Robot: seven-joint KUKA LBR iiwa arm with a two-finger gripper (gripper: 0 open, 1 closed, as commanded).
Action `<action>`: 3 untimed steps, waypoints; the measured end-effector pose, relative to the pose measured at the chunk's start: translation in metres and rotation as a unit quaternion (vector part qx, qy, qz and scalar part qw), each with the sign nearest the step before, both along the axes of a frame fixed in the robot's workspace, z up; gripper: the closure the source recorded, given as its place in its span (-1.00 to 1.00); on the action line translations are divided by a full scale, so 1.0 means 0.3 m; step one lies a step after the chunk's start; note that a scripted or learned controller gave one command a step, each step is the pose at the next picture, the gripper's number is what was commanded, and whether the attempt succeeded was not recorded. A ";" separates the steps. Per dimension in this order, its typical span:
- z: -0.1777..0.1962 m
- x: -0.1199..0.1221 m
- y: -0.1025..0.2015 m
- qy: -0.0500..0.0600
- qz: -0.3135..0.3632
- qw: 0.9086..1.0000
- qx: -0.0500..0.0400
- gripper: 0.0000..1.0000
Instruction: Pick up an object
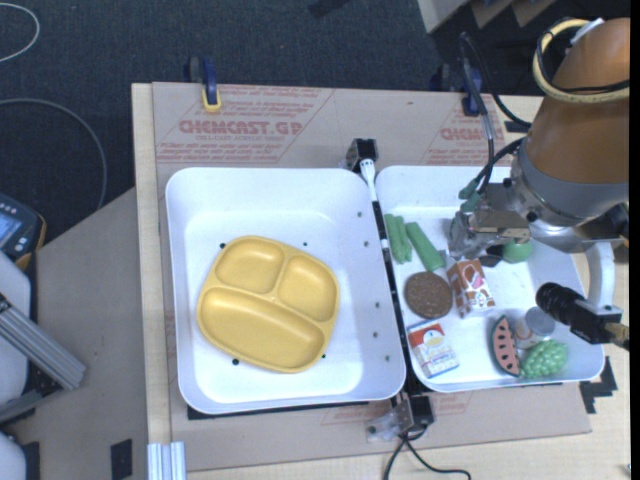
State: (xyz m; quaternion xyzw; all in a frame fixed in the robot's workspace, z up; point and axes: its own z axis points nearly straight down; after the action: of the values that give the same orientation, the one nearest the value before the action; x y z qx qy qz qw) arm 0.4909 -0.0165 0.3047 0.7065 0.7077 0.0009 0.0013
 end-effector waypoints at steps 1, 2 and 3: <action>-0.188 -0.043 0.120 0.006 0.001 1.000 0.001 1.00; 0.114 -0.035 0.217 -0.004 0.002 1.000 0.001 1.00; 0.132 -0.036 0.211 0.000 0.000 1.000 0.000 1.00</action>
State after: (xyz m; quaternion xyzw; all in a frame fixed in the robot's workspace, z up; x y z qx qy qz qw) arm 0.4800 0.0468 0.3443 0.7063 0.7080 0.0008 0.0012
